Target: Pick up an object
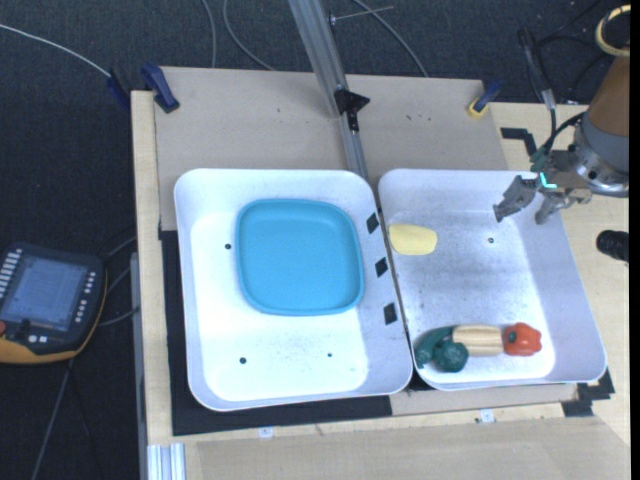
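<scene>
Two shallow white bins are seen side by side on the bench (440,133). In the left bin (200,348) a light blue square plate (298,256) is laid flat, filling most of its middle and far half.

In the right bin (560,278) a pale yellow, lemon-like object (412,239) is placed against the left wall, toward the far end. Along the near edge three things are lined up in a row: a dark green rounded object (442,352) near the near-left corner, a tan, bread-roll-like piece (478,340) touching it, and a red tomato-like object (521,339) touching the roll's other end.

The gripper (532,203) is held over the right bin's far-right corner, at the rim, well apart from all four objects. Its two fingers are seen spread apart, pointing down toward the bin, and nothing is held between them. The grey arm (610,128) enters from the right edge.

A control pendant (45,298) lies on the floor beyond the bench's left edge.
</scene>
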Motion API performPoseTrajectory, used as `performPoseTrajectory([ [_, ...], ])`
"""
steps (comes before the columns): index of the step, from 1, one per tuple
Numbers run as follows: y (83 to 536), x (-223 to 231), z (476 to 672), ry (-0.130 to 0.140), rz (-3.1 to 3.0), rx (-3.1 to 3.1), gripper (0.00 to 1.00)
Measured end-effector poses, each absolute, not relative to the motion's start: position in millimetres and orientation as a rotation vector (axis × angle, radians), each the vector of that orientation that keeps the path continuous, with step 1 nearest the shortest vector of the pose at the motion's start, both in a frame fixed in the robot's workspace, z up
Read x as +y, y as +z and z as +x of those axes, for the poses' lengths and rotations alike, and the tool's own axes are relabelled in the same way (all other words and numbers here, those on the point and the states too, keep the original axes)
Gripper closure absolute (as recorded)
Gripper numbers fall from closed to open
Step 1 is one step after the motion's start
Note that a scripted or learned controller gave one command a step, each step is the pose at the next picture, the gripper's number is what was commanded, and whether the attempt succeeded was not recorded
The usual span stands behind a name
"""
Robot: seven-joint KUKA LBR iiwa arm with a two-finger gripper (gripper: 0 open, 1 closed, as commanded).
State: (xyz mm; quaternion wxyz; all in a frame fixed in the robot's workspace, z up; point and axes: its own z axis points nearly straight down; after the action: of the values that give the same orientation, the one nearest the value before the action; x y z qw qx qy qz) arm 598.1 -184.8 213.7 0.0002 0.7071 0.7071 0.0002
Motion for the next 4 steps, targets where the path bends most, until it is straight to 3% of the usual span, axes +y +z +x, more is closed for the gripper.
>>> performPoseTrajectory([
  [1, 214, -185, 598.0, 0.000, 2.221, 2.221, 0.00],
  [3, 100, -187, 595.1, -0.003, 2.223, 2.224, 0.00],
  [4, 113, -187, 596.8, 0.002, 2.220, 2.221, 1.00],
])
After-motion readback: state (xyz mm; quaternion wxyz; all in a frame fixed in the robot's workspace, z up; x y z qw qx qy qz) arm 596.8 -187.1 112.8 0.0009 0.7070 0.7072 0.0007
